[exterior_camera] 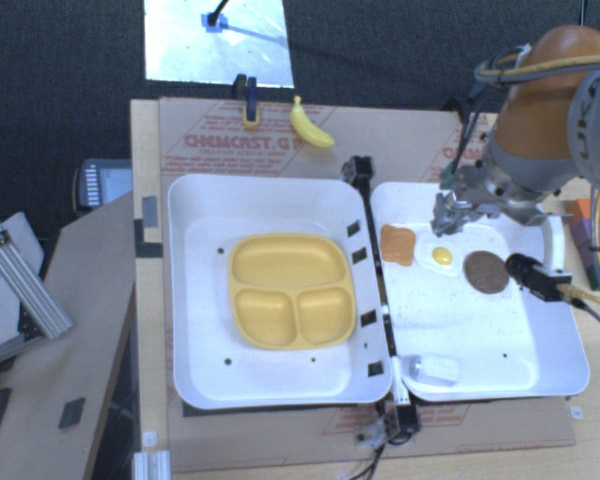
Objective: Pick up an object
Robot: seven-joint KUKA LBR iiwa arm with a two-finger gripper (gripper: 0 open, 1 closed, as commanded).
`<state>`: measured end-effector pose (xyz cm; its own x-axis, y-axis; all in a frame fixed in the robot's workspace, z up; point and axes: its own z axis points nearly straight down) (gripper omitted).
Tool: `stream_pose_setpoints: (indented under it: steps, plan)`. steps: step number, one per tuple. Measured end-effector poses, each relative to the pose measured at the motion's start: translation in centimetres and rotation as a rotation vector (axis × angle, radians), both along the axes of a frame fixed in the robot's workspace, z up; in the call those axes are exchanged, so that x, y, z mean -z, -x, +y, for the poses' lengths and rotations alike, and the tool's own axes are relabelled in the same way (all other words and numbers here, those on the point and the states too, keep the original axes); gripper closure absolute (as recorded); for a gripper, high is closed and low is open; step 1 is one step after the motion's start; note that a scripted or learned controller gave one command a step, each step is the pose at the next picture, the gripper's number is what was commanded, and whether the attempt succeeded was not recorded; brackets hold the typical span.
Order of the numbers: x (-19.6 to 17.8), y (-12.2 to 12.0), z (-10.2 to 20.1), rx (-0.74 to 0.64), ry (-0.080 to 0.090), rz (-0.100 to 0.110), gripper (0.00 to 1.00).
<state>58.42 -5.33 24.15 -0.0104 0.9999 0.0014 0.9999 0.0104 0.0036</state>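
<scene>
Banana (311, 126) lies on cardboard (400, 133) behind bins.

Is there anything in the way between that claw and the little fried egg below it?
Nothing visible does. The gripper hangs just above the fried egg in the right bin; the toast and brown patty lie to either side.

Bright, even overhead light washes out the two shallow white plastic bins (280, 193), leaving only soft, faint shadows. The shiny silver square sheet (218, 30) shows glare. Focus seems slightly soft and grainy throughout.
</scene>
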Motion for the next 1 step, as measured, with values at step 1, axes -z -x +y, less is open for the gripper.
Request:
stream_pose_setpoints:
  steps: [1]
  plan:
    - [1.01, -0.45, 5.78, 0.0, -0.001, 0.003, 1.0]
